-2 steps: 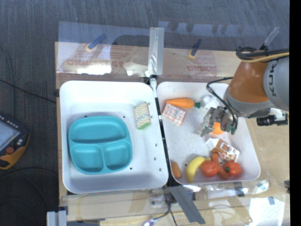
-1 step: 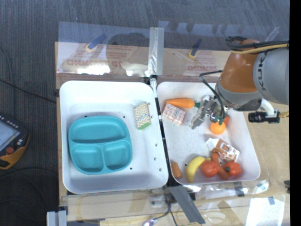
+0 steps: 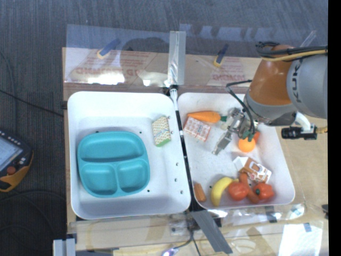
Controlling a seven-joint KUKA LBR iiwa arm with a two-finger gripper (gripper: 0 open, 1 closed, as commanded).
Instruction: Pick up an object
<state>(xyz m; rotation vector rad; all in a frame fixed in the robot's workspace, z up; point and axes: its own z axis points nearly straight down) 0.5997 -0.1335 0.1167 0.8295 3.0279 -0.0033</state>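
My gripper [image 3: 230, 135] hangs low over the middle of the right bin [image 3: 282, 159], pointing down and to the left. A small orange fruit [image 3: 246, 144] lies right against its right side; whether it is touched is unclear. An orange carrot [image 3: 204, 117] lies just to the gripper's upper left, and a red and white packet [image 3: 195, 128] sits below the carrot. Along the bin's front lie a yellow banana [image 3: 219, 190], red peppers [image 3: 250, 192], a small printed carton [image 3: 257, 170] and a brown sausage-like piece [image 3: 199, 192].
The left bin [image 3: 96, 103] holds a teal divided plate [image 3: 113, 162] and a yellow-green sponge [image 3: 161, 130] near its right wall. A raised divider [image 3: 182, 143] separates the two bins. The arm's orange band [image 3: 272, 87] rises over the right bin's back right corner.
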